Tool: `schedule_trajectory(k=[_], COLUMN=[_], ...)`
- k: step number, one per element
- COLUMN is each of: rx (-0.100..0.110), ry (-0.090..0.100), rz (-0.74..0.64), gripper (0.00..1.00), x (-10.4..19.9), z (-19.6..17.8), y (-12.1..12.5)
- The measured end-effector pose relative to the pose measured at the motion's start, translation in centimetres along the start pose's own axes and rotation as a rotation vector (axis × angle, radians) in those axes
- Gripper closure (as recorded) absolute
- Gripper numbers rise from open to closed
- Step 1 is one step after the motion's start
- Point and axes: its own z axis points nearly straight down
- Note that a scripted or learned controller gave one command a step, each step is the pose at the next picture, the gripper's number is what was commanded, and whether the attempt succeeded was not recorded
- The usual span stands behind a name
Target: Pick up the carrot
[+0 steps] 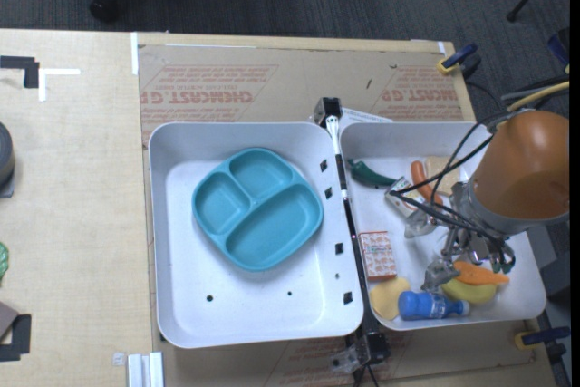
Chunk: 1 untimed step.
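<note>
The carrot [483, 272], a small orange tapered piece, lies in the right bin [399, 140] near its front right corner, resting on top of a yellow fruit [471, 290]. My gripper [448, 267] hangs low over the bin just left of the carrot, close to its thick end or touching it. The orange wrist band and the cables cover part of the bin behind it. The view does not show the carrot between the fingers.
A blue bottle [431, 305] and a yellow piece [388, 296] lie at the right bin's front. A red-and-white packet [377, 254], a green pod [367, 172] and an orange-red stick [419, 174] lie further back. The left bin [181, 304] holds a blue divided plate [258, 208].
</note>
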Motion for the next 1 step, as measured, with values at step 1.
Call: schedule_trajectory(k=[1], rx=[-0.002], ry=[0.001], rz=[-0.419], gripper=[0.00], x=[-0.23], z=[0.03], y=[-1.68])
